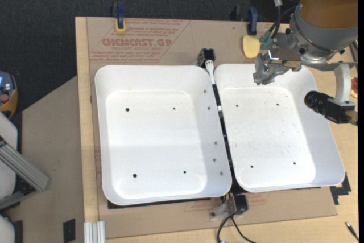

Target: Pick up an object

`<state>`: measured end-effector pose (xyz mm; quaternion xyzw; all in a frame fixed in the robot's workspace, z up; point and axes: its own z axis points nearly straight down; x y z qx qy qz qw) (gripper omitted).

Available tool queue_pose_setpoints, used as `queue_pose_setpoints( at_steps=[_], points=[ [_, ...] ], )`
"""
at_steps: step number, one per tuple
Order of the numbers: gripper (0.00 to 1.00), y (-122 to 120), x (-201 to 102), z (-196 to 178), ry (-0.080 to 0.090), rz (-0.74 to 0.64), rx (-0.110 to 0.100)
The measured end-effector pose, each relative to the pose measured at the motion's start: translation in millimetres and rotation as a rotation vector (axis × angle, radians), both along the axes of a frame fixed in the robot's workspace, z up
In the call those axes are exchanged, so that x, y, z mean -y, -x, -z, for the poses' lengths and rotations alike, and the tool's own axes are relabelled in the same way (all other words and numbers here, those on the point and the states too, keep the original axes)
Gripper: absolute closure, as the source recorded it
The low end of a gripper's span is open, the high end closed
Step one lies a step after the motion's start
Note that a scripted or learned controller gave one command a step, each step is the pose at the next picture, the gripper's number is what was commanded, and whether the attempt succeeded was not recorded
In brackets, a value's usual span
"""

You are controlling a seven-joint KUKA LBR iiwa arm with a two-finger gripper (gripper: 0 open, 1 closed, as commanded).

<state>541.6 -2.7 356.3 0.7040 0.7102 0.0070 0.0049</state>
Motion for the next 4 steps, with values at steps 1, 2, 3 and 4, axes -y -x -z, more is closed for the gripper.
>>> queue_pose_setpoints(
  at_steps=[1, 2, 3, 4],
  points=[
    [1.0, -0.3, 56.6, 25.7, 0.005, 0.014, -0.02],
    [1.0, 4.9, 74.7, -8.0, 0.005, 0.011, -0.011],
    [1.0, -17.3, -23.2, 106.4, -0.001, -0.001, -0.028],
    [1.0, -18.7, -52.6, -34.4, 0.0, 0.004, 0.0]
  ],
)
